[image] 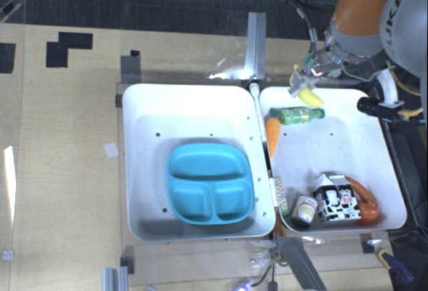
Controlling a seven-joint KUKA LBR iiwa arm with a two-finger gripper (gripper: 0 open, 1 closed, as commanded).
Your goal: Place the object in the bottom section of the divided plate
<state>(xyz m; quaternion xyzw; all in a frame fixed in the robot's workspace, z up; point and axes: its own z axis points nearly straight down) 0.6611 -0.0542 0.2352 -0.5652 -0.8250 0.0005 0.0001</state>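
Object: small yellow banana-shaped toy [307,95], upper right of frame, over the right white bin's [348,149] top edge
Gripper [309,77]: fingers pinched shut on it
Plate: blue divided plastic plate [209,182], left white bin [144,149], lower centre

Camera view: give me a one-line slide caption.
Gripper lifts a yellow object above the right bin; blue divided plate waits in the left bin.

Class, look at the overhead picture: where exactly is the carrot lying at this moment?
The carrot lies in the right bin, against its left wall beside the divider, just below the green bottle near the bin's far edge.
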